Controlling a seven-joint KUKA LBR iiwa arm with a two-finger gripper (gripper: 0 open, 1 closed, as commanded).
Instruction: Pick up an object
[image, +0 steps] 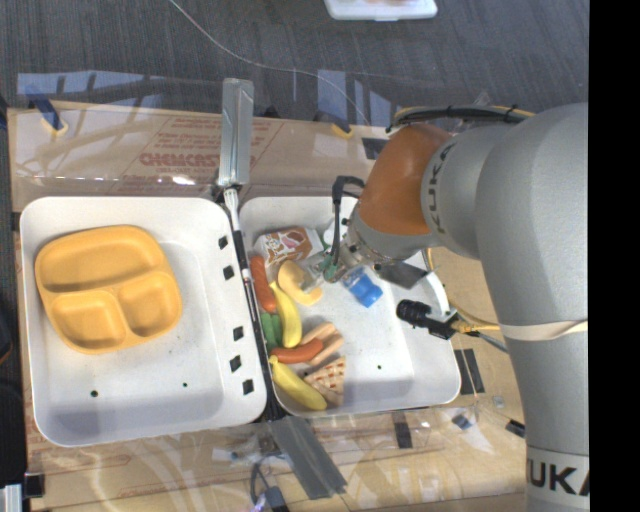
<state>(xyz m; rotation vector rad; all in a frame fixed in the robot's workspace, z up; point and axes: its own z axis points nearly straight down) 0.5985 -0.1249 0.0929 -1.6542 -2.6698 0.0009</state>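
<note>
2 shallow white plastic bins are sitting side by side on the bench. The left bin (60, 410) is holding 1 yellow-orange plastic divided tray (105, 288) with 3 compartments, lying in the bin's upper left part. The right bin (420, 375) is holding a heap of toy food along its left wall: a small brown-and-white printed packet (285, 243) at the top, a red-orange sausage-shaped piece (262, 284) beside the wall, a pale yellow curved piece (298, 284), a yellow banana (289, 318), a small green piece (271, 329), another red-orange sausage (298, 351), a tan striped wafer-like piece (327, 377) and a second yellow banana (299, 387) at the bottom. A small blue rectangular block (365, 290) is lying apart from the heap, toward the bin's middle.

The grey arm with its orange band (400, 190) is reaching over the right bin, and the gripper (336, 264) is hanging low between the printed packet and the blue block, just above the pale yellow piece. Whether the gripper is parted, closed or clamped on anything cannot be told, since the wrist is covering it.
</note>
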